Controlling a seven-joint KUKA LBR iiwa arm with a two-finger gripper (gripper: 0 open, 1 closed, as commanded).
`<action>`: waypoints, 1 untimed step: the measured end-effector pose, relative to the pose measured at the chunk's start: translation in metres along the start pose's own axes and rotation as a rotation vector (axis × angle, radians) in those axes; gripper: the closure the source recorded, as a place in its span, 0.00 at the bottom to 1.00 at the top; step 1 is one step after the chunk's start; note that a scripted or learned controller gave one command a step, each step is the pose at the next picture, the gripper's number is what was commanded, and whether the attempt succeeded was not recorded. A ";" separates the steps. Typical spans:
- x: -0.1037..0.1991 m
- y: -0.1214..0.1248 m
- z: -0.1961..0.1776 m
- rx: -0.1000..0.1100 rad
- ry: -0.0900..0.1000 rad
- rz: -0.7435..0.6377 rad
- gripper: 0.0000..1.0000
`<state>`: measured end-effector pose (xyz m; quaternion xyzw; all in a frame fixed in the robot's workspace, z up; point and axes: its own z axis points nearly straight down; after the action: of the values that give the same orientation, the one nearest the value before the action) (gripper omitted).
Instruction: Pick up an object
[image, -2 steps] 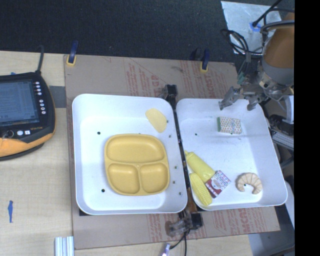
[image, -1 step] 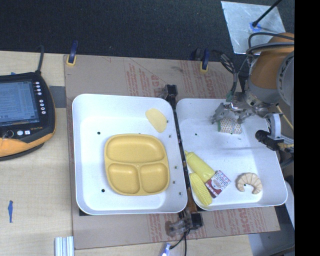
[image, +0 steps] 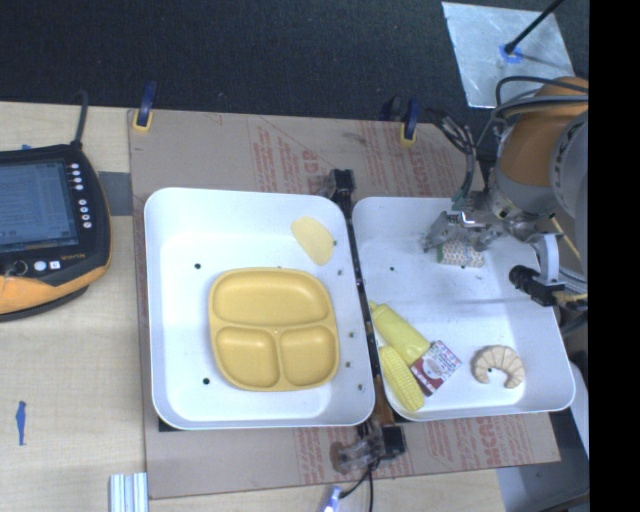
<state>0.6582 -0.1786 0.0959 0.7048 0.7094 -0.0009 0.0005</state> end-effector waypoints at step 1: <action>-0.001 0.001 -0.012 -0.004 -0.003 -0.001 1.00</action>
<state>0.6594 -0.1800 0.1080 0.7043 0.7099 -0.0005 0.0030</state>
